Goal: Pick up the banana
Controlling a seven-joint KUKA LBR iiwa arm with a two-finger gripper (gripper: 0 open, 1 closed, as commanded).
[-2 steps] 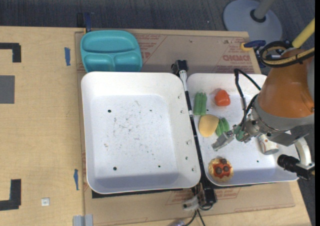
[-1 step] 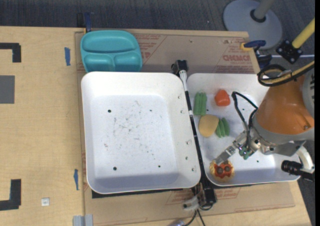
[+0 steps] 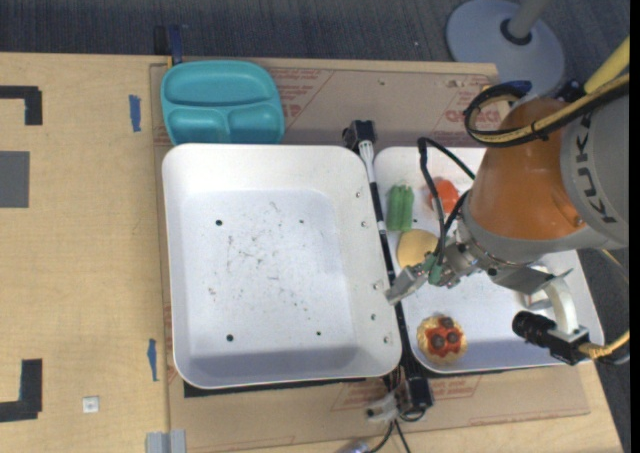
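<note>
The banana (image 3: 416,246) lies in the right bin (image 3: 500,346), close to that bin's left wall and roughly midway along it; it shows as a pale yellow rounded shape, and its right side is hidden behind the arm's wrist. The gripper (image 3: 408,283) sits just below the banana, low over the wall shared by the two bins. From this angle its state cannot be determined, and nothing can be seen held in it. The arm (image 3: 525,186) enters from the right, and its orange band covers much of the right bin's upper middle area. A green object (image 3: 401,206) lies just above the banana, set lengthwise along the bin's left side. An orange-red object (image 3: 447,196) sits to the right of the green one and is partly covered by the arm. A small round item with a pale rim and red filling (image 3: 443,337) rests near the front wall of the right bin, below the gripper. The left bin (image 3: 270,261) shows only scattered dark specks on its floor. A teal divided tray (image 3: 222,101) stands on the bench behind the left bin, touching or nearly touching its far wall.
</note>
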